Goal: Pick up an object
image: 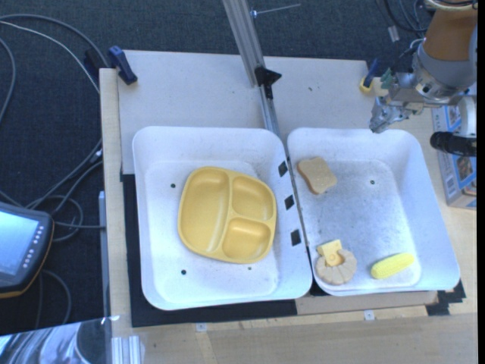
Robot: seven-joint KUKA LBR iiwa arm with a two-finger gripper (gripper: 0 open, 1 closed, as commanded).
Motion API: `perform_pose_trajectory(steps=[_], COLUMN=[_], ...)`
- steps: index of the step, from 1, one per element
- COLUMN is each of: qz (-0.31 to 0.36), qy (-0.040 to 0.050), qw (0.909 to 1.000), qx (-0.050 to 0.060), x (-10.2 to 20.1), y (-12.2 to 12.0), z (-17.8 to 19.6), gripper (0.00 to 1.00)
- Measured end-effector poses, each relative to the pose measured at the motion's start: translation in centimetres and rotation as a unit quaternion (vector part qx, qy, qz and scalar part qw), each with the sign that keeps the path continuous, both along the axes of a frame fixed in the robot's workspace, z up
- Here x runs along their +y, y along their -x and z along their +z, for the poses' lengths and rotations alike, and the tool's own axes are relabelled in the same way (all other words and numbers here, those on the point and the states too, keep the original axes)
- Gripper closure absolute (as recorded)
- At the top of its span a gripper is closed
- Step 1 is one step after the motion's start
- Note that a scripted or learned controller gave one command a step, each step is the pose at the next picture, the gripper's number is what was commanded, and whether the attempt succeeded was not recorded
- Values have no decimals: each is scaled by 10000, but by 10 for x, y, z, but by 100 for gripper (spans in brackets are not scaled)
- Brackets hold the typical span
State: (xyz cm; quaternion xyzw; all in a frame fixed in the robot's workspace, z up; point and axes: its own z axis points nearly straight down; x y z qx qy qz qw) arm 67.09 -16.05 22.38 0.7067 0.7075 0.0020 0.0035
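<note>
The right bin (424,203) holds three small objects. A tan bread slice (316,175) lies near its far left corner. At the near edge sits a round tan piece with a yellow chunk on top (335,263), and a yellow corn cob (392,265) lies to its right. My gripper (383,120) hangs over the far rim of the right bin, well away from all three, and I see nothing held in it. The bread slice is the closest object, down and to the left of the gripper.
A yellow divided plate (226,214) lies in the left bin (151,196). A metal pole (250,36) rises from the bench behind the bins' shared edge. Blue clamps (121,63) and a printed box (458,158) sit at the bench's edges.
</note>
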Motion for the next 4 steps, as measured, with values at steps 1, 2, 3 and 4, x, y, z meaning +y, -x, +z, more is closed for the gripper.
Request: perform_pose_trajectory(steps=[1, 2, 3, 4], qz=[4, 20, 24, 27], qy=[0, -22, -25, -27], qw=[10000, 10000, 10000, 10000], qx=[-2, 44, 55, 50], x=[0, 49, 101, 152], y=[-1, 14, 31, 40], z=[55, 56, 47, 50], gripper=[100, 100, 100, 100])
